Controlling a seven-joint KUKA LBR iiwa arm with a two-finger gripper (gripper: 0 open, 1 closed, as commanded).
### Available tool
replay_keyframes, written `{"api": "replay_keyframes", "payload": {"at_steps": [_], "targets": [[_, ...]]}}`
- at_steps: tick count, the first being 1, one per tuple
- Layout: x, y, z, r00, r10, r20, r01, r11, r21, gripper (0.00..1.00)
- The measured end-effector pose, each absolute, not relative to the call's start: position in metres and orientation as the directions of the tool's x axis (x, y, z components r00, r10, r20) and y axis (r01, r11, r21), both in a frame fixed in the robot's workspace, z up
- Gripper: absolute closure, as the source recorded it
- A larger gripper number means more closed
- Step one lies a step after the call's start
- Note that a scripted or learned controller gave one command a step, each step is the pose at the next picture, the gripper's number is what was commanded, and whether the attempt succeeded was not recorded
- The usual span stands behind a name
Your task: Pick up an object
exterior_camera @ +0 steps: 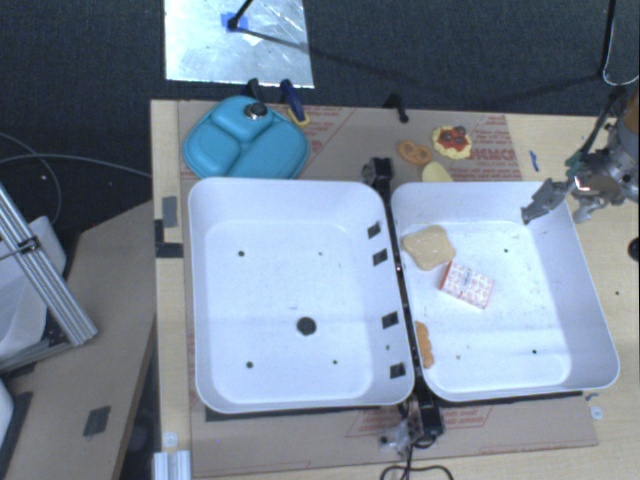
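Camera view: gripper at right bin's far corner

Whether the jaws of the gripper [545, 206] are apart or together cannot be told. It hangs above the right bin's [590, 313] far right rim. Inside that bin, well apart from it, lie a bread slice [428, 247] and a patterned box [467, 284].

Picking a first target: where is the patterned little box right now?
The patterned box lies in the right bin, left of centre, just below-right of the tan bread slice.

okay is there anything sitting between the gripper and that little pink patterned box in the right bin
Nothing visible does. The gripper is over the right bin's upper right rim, and only bare bin floor lies between it and the pink patterned box. The tan bread-like piece lies farther left.
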State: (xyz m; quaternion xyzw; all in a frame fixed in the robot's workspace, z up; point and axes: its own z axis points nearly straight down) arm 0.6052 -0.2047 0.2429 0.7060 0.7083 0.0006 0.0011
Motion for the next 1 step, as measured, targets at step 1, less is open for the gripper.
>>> {"api": "replay_keyframes", "payload": {"at_steps": [1], "targets": [[0.6367,-0.1673,0.1253,-0.008,1.0,0.002,1.0,0.008,-0.002,0.0]]}}
